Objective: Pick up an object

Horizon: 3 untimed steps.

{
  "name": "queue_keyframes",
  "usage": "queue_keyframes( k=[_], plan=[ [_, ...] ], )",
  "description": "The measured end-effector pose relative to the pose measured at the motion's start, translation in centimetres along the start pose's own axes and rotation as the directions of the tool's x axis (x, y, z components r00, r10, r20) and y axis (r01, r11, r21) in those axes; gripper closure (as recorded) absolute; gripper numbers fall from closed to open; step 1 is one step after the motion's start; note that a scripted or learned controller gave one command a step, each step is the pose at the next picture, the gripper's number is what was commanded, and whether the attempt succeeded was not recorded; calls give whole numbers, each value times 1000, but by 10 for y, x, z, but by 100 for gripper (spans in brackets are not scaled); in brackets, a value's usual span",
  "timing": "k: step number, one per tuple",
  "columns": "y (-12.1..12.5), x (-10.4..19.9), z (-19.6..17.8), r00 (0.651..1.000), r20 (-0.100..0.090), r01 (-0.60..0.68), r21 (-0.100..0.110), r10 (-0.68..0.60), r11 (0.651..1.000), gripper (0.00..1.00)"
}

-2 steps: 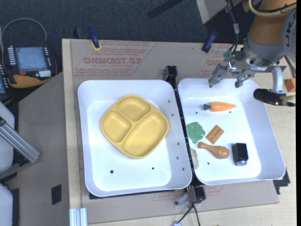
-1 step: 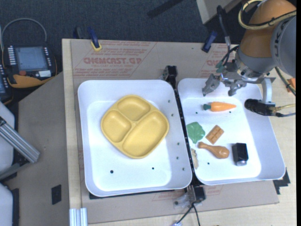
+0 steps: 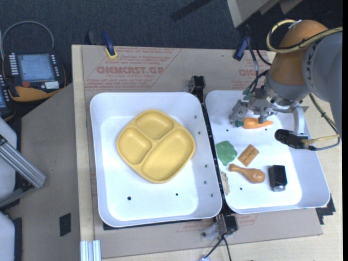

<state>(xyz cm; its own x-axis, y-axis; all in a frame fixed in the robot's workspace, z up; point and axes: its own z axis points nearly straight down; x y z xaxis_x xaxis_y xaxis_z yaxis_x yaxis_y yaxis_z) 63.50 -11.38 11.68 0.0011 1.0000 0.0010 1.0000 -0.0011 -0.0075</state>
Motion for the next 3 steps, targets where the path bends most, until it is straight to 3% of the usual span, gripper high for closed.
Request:
queue_keyframes(
  k=[1,3],
  plan=[
    [2,0,-15,1000,2,0,-9,0,1000,100],
    [7,-8,-89,1000,3,2,-13,-2,1000,100]
  ],
)
